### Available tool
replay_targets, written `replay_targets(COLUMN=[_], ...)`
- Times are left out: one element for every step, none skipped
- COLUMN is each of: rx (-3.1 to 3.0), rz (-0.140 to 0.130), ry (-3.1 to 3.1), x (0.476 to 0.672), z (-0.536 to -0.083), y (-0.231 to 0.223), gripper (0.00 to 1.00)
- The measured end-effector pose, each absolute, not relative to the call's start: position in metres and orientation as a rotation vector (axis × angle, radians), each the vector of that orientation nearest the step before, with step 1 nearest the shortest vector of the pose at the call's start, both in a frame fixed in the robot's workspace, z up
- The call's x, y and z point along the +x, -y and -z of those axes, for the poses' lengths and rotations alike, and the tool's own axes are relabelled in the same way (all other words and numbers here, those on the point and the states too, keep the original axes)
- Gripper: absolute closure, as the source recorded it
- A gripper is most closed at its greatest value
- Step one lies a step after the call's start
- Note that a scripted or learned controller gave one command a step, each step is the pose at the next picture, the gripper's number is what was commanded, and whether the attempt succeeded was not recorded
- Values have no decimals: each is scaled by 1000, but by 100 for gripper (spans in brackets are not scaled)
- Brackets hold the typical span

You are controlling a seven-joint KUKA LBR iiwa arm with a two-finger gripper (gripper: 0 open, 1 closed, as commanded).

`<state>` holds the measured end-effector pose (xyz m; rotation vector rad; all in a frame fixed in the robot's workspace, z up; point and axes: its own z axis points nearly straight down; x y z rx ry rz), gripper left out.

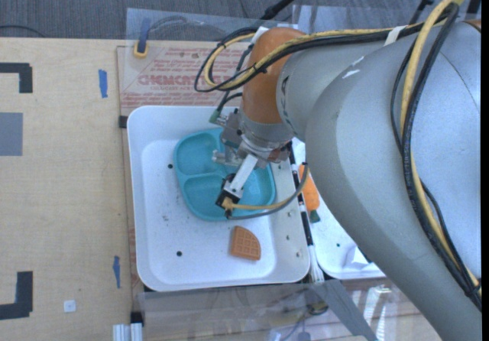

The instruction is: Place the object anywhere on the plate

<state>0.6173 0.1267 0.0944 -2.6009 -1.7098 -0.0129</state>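
While my pincer hangs over the teal plate in the white bin, my own wrist hides it — I cannot tell whether it is open or closed. The waffle lies flat on the bin floor, just beside the plate's near rim — not on it

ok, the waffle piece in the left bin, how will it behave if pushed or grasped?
The waffle piece lies flat on the bin floor, so it probably slides rather than rolls or tips. It looks thin, so a top-down grasp may struggle for purchase. Its gridded face suggests a moulded toy, likely stiff and light.
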Motion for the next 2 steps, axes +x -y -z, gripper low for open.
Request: replay_targets(rx=[-2682,-2665], rz=[23,53], ry=[1635,1639], x=[641,643], z=[-93,-98], y=[-108,-120], gripper=[100,0])
